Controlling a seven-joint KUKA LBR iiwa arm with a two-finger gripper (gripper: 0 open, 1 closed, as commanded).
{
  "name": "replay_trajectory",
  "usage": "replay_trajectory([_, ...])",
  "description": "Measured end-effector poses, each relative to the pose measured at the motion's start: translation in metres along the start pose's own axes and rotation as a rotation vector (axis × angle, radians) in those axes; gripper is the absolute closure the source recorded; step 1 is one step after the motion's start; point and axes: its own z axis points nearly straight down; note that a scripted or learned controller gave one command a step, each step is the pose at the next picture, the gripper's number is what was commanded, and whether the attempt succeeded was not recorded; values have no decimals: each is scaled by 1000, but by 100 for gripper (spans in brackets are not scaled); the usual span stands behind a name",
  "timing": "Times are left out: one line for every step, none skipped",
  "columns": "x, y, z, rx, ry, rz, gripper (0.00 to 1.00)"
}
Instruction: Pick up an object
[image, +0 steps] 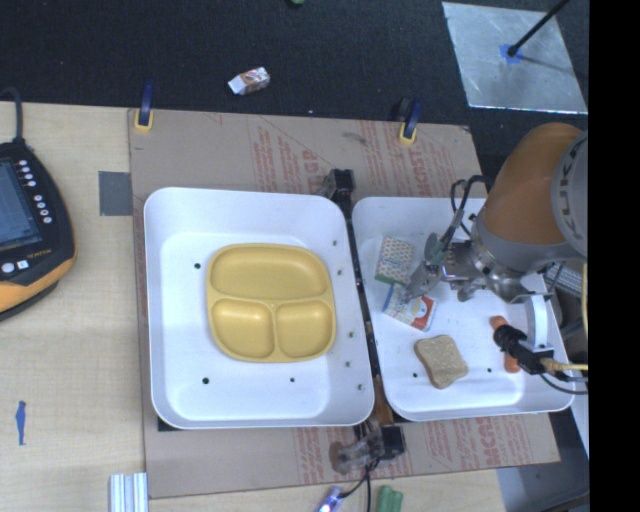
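The right bin (480, 400) holds a green checkered pad (395, 258) at its left, a white packet with red and blue print (418, 313) just below it, and a tan, sponge-like lump (441, 361) toward the front. A small orange thing (497, 322) lies near the right wall. My gripper (426, 282) reaches in from the right and hangs low between the checkered pad and the white packet, right at the packet's upper edge. Nothing can be seen lifted off the bin floor.
The left bin (170, 300) carries a yellow divided plate (270, 300). A teach pendant (25, 225) rests on the bench at far left. A crumpled wrapper (249, 81) lies on the dark floor beyond the bench. Clamps (341, 183) join the bins at the middle.
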Motion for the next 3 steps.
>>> replay_trajectory([6, 6, 43, -6, -1, 1, 0])
replay_trajectory([-6, -6, 43, -11, 1, 0, 0])
replay_trajectory([-8, -7, 32, -9, -2, -2, 100])
